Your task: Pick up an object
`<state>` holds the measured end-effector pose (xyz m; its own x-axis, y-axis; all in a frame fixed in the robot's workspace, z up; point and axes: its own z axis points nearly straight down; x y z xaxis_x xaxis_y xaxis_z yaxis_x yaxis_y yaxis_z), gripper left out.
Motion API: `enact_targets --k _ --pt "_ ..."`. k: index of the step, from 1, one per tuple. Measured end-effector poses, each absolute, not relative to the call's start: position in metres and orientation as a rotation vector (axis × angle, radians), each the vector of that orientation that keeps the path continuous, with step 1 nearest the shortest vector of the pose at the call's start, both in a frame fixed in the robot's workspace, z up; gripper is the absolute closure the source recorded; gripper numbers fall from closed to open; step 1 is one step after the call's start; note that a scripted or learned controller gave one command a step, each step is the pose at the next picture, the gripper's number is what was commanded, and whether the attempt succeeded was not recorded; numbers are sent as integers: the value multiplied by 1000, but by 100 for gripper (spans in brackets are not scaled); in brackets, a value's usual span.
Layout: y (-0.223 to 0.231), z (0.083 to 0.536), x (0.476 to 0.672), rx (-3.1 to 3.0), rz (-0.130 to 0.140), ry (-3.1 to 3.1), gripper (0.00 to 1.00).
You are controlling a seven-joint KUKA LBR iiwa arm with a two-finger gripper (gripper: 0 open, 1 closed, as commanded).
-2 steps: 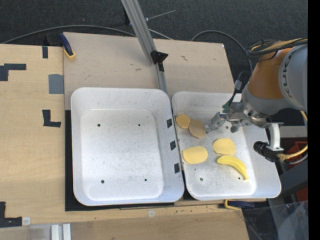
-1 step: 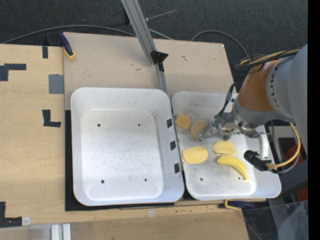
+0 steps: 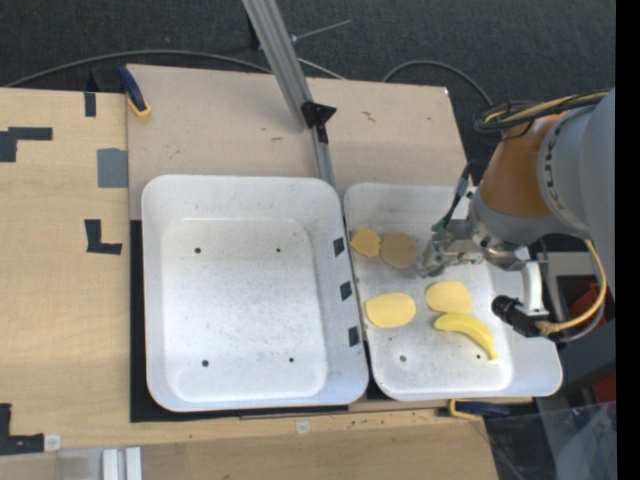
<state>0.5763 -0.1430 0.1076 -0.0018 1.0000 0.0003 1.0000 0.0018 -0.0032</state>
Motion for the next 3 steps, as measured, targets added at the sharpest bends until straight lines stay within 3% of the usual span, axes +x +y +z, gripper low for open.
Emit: enact_targets --k 3 --pt "-148 266 584 -2223 -4 -2227 100"
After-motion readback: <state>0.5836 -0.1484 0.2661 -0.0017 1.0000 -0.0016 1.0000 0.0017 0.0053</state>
